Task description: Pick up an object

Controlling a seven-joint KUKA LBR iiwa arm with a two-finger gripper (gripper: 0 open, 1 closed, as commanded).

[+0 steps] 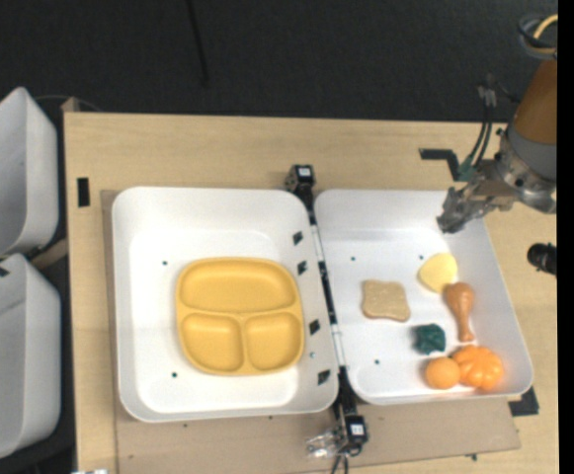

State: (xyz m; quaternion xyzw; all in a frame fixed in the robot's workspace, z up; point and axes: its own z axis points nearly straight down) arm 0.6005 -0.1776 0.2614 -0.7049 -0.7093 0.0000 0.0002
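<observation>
Seemingly bare claw [453, 215] above right bin's [385, 383] far corner, finger spread indiscernible, well apart from yellow toy [438, 272].

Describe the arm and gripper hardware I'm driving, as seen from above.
The arm shows an orange-brown band above a grey wrist. Thin dark cables loop beside the wrist. The gripper is grey metal, narrowing to dark finger ends, with a black bracket jutting out beside it.

A pale wooden desk [198, 146] carries 2 shallow white bins side by side, touching along their inner edges: the left bin [143, 294] and the right bin [385, 220].
</observation>
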